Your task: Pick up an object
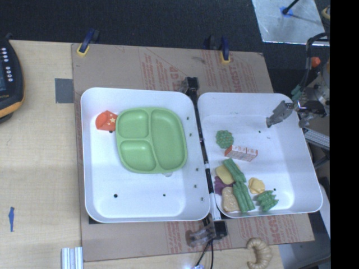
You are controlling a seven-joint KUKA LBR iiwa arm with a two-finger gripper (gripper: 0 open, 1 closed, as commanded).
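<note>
The right bin holds several toy foods: a green broccoli head, a red-and-white carton, a long green vegetable, a purple piece, a yellow piece, a tan piece and a small green leafy piece. My gripper hangs at that bin's far right corner, above its rim, apart from all the toys. Nothing shows between its fingers.
The left bin carries a green divided plate and a red toy at its left. Clamps hold the cardboard base at the back edge. A tan curved object lies in front of the bins. A black pendant rests at far left.
</note>
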